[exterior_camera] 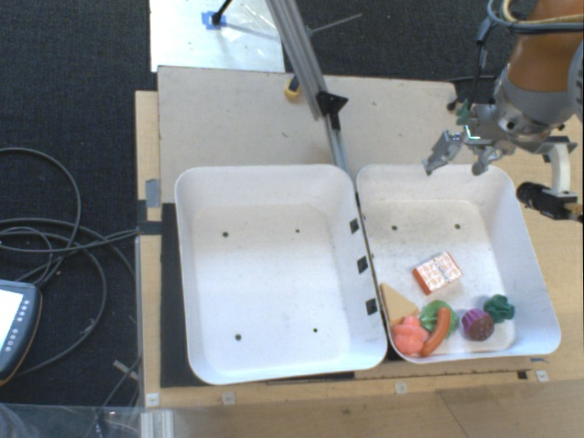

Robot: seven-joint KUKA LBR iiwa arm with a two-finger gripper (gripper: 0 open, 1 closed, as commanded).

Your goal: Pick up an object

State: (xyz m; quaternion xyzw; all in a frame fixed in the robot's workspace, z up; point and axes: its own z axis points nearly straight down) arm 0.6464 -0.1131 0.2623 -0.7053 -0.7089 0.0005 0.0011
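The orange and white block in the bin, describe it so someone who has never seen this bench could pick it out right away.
Take the right-hand white bin, the one nearer the arm. The toys are bunched along its near edge, and the block lies apart, just above that bunch toward the bin's middle. It is the only flat, boxy piece, orange with a grid of pale squares, while its neighbours are rounded toy vegetables.

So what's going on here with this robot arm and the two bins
A grey and orange robot arm reaches in from the right, its gripper hovering open above the far edge of the right bin with nothing between its fingers. The toy items sit untouched along that bin's near side: an orange block, a tan wedge, a pink piece, a carrot, a purple piece and a green piece. No pick has happened yet.
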